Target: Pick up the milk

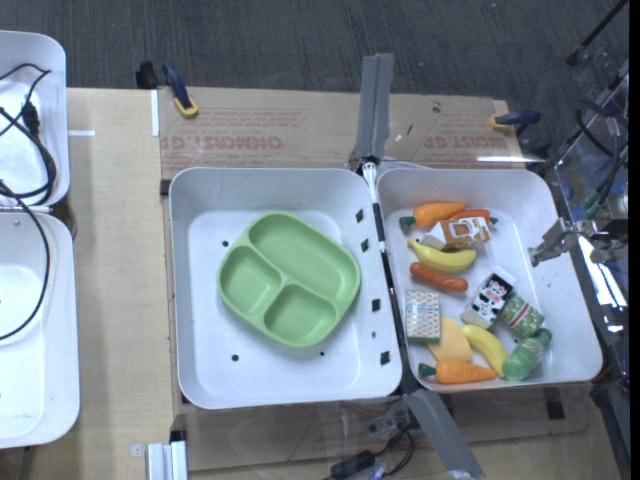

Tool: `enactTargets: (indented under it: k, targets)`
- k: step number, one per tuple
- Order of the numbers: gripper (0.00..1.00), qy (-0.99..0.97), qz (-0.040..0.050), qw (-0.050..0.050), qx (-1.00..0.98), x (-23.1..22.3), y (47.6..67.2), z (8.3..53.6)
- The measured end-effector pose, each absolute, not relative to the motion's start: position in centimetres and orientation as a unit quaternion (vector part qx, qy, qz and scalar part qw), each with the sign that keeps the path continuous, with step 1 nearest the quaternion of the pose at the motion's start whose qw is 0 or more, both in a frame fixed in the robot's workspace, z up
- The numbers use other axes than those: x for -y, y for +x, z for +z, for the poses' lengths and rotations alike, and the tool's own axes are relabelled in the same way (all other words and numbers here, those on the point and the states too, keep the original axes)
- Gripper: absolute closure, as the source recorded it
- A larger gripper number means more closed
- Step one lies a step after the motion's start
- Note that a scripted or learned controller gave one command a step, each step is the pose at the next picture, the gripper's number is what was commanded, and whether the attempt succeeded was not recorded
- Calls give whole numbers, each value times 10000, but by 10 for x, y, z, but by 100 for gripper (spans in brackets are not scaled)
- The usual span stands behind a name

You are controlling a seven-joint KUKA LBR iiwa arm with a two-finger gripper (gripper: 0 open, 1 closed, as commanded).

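The milk (490, 299) is a small white carton with black cow patches. It lies in the right bin (568, 268), right of centre, between a red sausage (438, 278) and a green can (521, 316). My gripper (553, 243) hangs over that bin's right rim, to the right of the milk and a little farther back. It stays apart from the carton, and nothing shows in its grasp.
Around the milk lie two carrots (440, 211), an orange-and-white carton (463, 231), two bananas (443, 258), a cracker block (422, 316), a yellow wedge (452, 340) and a green bottle (525, 356). A green divided plate (289, 279) sits in the left bin (190, 268).
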State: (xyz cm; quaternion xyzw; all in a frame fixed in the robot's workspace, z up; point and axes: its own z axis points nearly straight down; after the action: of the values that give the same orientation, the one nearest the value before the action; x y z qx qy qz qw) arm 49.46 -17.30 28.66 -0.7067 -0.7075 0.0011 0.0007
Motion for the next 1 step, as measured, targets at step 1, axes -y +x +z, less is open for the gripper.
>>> enactTargets:
  k: [1]
  targets:
    - [0,-8050,12,14,5933,190,477,200]
